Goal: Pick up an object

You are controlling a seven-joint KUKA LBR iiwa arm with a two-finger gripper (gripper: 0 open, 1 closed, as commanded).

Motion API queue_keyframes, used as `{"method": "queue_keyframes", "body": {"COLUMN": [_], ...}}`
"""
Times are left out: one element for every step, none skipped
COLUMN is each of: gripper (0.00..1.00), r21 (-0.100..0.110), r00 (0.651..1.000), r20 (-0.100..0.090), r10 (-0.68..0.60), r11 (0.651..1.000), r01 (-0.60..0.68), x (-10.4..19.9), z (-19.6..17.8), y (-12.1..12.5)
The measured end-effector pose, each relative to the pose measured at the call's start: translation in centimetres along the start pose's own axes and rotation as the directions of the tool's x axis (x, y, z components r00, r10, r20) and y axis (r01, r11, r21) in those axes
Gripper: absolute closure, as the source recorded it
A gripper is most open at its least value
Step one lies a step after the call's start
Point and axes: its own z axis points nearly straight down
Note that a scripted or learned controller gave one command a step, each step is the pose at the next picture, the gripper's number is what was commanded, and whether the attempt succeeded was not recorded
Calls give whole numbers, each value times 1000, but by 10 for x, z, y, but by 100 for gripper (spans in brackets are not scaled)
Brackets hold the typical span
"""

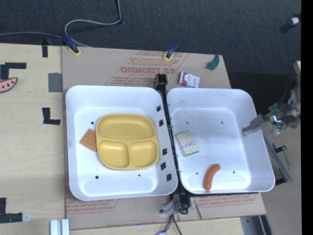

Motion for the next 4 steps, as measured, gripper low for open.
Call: {"method": "queue_keyframes", "body": {"gripper": [0,0,0,0], "r21": [3,-3,-7,-6], "r00": [1000,1000,1000,1000], "r20": [-2,1,2,2], "r10": [0,1,0,-2], "r11": [1000,1000,1000,1000], "r01": [0,-1,0,2], "x": [21,62,110,103], "z": [148,181,180,180], "y": [-16,-14,-13,134]}}
